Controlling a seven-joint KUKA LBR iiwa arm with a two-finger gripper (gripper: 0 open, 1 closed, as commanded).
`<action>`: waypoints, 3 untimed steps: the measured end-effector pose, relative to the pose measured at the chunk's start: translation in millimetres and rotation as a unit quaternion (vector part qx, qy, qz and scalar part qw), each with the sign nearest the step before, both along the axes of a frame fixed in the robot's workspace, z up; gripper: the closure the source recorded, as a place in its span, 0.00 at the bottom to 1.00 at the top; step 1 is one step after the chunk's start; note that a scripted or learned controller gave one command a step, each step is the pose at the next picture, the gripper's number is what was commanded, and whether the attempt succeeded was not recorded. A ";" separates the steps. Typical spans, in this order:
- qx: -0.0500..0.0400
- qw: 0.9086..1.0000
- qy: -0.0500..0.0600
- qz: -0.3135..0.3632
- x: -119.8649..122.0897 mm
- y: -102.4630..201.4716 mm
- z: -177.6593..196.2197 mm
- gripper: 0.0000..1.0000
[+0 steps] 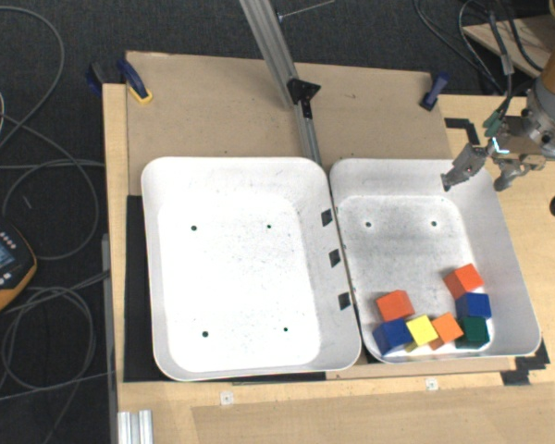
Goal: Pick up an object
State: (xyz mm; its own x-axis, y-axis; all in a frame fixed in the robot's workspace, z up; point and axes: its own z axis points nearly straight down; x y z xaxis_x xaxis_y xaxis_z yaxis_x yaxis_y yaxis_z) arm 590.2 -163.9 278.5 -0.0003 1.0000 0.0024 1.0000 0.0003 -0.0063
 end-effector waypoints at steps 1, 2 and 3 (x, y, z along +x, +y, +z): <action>-0.001 1.000 -0.003 0.000 0.7 0.1 2.9 0.00; 0.000 1.000 0.000 0.001 6.6 8.6 -49.6 0.00; 0.000 1.000 0.001 0.001 13.5 14.4 -107.2 0.00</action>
